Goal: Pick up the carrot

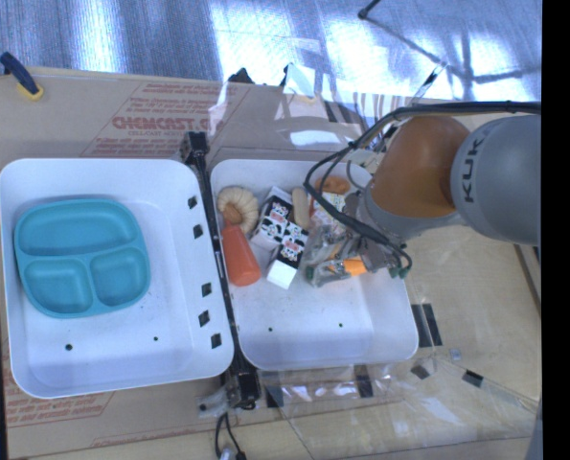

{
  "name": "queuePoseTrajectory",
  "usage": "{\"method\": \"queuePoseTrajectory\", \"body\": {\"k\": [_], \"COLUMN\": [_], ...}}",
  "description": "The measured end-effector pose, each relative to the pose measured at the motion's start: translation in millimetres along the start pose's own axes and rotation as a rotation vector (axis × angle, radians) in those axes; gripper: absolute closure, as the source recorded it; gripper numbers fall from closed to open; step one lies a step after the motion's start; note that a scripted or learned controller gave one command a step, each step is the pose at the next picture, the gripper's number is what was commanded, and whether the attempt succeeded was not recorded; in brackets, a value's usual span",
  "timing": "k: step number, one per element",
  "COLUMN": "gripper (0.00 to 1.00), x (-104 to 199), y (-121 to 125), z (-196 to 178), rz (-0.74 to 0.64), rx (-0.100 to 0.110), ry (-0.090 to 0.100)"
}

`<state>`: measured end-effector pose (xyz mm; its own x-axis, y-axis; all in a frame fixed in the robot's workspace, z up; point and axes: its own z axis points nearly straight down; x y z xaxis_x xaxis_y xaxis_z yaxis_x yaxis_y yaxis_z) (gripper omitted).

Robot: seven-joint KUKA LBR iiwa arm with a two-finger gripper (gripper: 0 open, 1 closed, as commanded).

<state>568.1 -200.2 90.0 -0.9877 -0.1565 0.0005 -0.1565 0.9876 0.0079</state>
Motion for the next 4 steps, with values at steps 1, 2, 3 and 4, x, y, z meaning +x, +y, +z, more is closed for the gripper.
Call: {"method": "queuePoseTrajectory", "body": {"k": [1,2,3,4], "gripper": [1.0,1.0,1.0,0.0], "x": [-49.2,5.7,16.2,17.0], "y": [-14.0,-7.8,-5.5,-5.5], "z": [-14.5,-50.8,-117.0,-115.8], "rz": [-0.142,-0.254,-0.612,-0.611], "rx": [0.002,0.008,0.01,0.008], "ry": [0.002,0.001,-0.003,-0.001]}}
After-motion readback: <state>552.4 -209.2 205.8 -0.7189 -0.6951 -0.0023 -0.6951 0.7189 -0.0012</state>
